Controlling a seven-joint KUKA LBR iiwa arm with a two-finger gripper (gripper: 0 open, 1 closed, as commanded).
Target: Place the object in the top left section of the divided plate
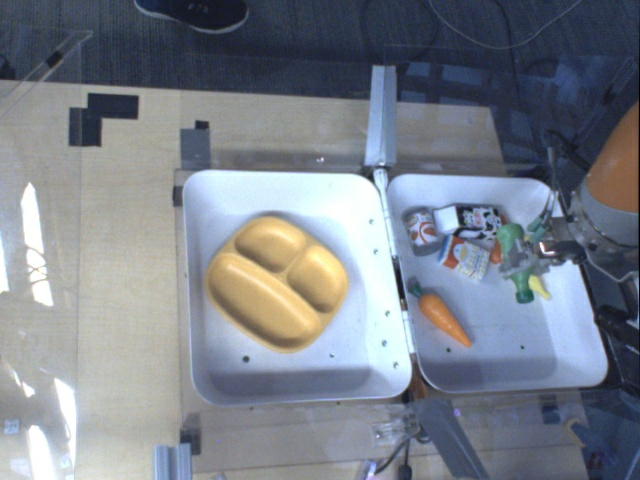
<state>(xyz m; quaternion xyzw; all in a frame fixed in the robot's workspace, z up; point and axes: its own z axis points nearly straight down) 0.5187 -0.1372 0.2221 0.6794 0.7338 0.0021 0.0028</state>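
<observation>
The arm [612,183] enters from the right edge of the view, its orange band showing above a grey wrist, and leans in over the right rim of the right bin [560,363]. The gripper [528,251] sits low at that bin's upper right part, pointing leftward toward the cluster of things there; whether its fingers are apart or together cannot be told, since they merge with the objects around them. Just at the gripper lies a green toy [518,268], with a small yellow piece [541,287] touching its lower end. To the left of these, along the upper part of the right bin, lie a white and orange can [422,231], a black and white carton [477,218] and a small white and orange packet [467,258], all close together and partly touching. A toy carrot [442,317] lies apart from that cluster, nearer the bin's left wall and middle, slanting with its green top toward the upper left. The divided plate [276,281], yellow with 3 sections, rests tilted in the middle of the left bin [215,368], well apart from the gripper. The 2 bins stand side by side on the wooden bench [120,268], their inner walls touching. At the top edge of the view a dark shoe [200,8] stands on the blue carpet.
</observation>
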